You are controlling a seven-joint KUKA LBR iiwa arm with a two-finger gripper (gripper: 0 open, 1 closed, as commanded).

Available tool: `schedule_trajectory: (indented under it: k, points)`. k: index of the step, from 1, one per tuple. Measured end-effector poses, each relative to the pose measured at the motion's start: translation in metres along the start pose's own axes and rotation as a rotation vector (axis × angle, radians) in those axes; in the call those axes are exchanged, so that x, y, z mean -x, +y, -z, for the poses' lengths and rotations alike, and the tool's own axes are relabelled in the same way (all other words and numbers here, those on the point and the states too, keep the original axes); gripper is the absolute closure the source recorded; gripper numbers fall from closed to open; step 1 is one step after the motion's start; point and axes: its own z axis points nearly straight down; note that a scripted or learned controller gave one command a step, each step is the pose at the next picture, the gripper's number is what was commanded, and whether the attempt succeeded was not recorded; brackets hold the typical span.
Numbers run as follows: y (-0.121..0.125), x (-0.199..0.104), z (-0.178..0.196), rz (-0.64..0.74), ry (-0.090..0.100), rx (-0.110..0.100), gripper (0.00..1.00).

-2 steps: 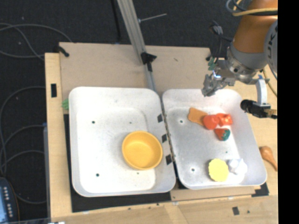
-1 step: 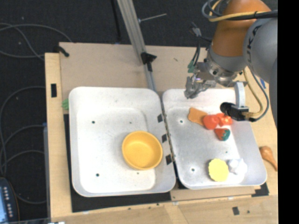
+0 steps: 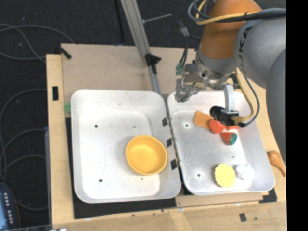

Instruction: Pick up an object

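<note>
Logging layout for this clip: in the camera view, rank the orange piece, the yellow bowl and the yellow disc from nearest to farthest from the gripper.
1. Orange piece, right bin, just below the gripper.
2. Yellow bowl, left bin.
3. Yellow disc, right bin's near edge.

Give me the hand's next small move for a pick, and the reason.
Probably shift the hand toward the orange piece before descending. It now sits over the right bin's top-left corner, with nothing beneath it to grasp, and that piece looks like the nearest object in the bin.
</note>
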Motion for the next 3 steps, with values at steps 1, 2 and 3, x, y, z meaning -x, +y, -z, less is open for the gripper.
schedule_trajectory:
  k: [1,2,3]
  points:
    - [0.003,-0.051,-0.002,-0.001,-0.001,0.000,1.00]
    - [0.003,-0.099,-0.010,-0.001,-0.002,-0.001,1.00]
    - [0.003,-0.096,-0.009,-0.005,-0.002,-0.001,0.00]
